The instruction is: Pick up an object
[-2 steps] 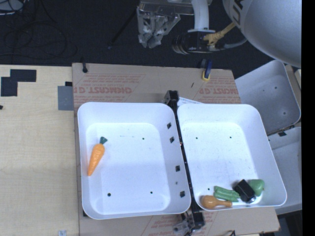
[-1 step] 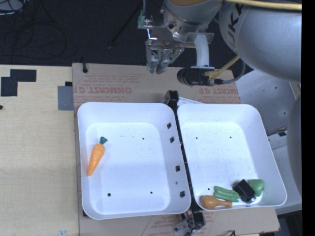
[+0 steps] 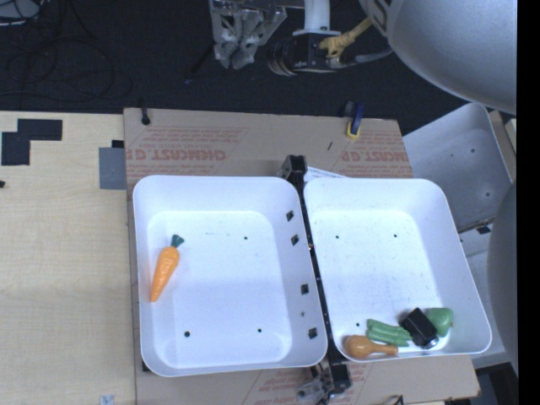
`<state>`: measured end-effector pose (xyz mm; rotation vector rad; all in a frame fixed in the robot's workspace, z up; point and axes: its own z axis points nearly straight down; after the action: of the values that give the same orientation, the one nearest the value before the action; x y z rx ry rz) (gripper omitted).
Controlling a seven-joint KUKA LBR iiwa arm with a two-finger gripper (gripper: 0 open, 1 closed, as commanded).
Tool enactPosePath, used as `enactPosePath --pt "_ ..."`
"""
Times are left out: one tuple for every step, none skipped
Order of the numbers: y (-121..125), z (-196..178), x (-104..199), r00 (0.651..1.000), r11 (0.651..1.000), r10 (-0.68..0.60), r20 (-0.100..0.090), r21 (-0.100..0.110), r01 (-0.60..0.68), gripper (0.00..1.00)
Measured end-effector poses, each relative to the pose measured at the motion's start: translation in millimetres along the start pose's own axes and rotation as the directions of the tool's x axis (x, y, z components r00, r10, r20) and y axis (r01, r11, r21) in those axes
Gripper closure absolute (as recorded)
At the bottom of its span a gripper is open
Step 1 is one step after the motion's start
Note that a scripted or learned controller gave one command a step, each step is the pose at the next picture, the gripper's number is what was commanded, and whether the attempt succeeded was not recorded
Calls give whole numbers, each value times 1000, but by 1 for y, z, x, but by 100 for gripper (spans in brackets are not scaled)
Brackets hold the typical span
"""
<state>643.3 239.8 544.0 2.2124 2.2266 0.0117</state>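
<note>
Carrot [image 3: 164, 267] in left bin [image 3: 148, 194]; cardboard [image 3: 253, 146] print mirrored, illegible.

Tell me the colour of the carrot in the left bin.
Orange with a green top; the carrot shows in the camera view.

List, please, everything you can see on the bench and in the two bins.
carrot: one, orange with green top, left bin, near its left wall
green vegetable: one, right bin, near corner
black block: one, same corner, beside the green vegetable
green round piece: one, just right of the black block
orange-tan pear shape: one, against the near wall
cardboard sheet: one, brown, under both bins
gripper: one, grey, above the bins at top of view
</note>
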Motion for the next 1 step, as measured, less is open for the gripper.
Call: enactPosePath --pt "-1 111 -39 1000 1000 9 9 21 -10 100"
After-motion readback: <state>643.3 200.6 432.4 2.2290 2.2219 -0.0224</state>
